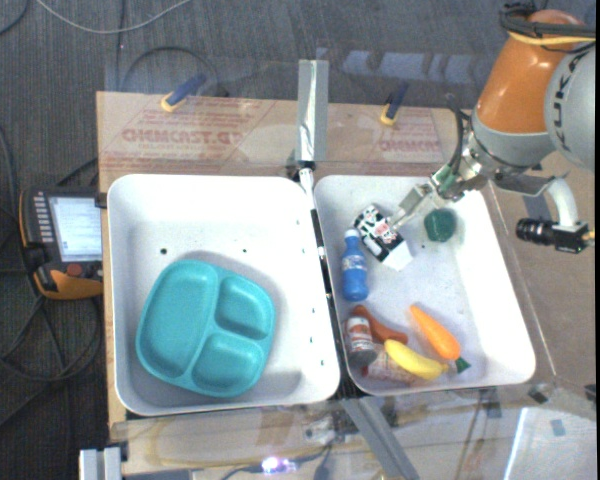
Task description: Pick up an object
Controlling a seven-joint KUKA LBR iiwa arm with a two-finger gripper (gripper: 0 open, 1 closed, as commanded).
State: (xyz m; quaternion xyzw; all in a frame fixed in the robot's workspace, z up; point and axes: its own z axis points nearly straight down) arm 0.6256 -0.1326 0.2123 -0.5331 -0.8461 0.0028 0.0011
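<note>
While the jaws (417,200) hung over the right bin's (500,298) upper part, I couldn't tell their state; the black-and-white carton (378,232) lay just down-left of them, its long axis slanting toward them, green cup (440,225) beside.

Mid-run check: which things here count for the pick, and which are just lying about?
For the job: hand; black-and-white carton; green round object; blue bottle; carrot; banana; right bin.

Lying about: teal divided tray; left bin; handheld pendant.
</note>
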